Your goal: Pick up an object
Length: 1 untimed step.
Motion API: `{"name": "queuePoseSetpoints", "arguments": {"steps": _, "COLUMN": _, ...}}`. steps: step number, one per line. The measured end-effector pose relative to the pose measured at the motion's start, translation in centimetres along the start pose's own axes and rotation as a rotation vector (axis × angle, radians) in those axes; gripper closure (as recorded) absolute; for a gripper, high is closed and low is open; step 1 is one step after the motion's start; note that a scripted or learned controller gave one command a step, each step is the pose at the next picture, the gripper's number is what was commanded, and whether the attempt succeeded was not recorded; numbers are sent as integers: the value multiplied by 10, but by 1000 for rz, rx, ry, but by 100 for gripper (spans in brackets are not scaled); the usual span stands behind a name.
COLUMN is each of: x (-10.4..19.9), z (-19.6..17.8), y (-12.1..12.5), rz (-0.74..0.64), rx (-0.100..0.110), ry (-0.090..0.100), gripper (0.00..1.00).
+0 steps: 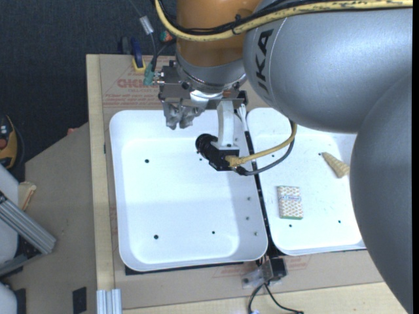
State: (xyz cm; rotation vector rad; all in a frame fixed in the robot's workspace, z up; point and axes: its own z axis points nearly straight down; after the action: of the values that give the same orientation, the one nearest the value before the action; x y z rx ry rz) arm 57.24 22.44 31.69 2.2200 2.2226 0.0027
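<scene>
Camera view: the gripper (178,118) is hanging over the left bin's (131,241) far edge, fingers nearly together, holding nothing. Red lettering on the bench (98,175) is unreadable.

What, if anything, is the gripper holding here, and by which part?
Nothing shows between the fingers of the gripper, which hangs over the left bin.

Pincer (178,118) over left bin's (131,241) far edge; sponge (290,202), cone (335,165) in right bin (308,244).
</scene>
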Motion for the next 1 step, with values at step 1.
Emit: {"name": "queuePoseSetpoints", "arguments": {"steps": 1, "x": 0, "z": 35, "y": -30, "rz": 2, "rx": 9, "ry": -3, "gripper": 100}}
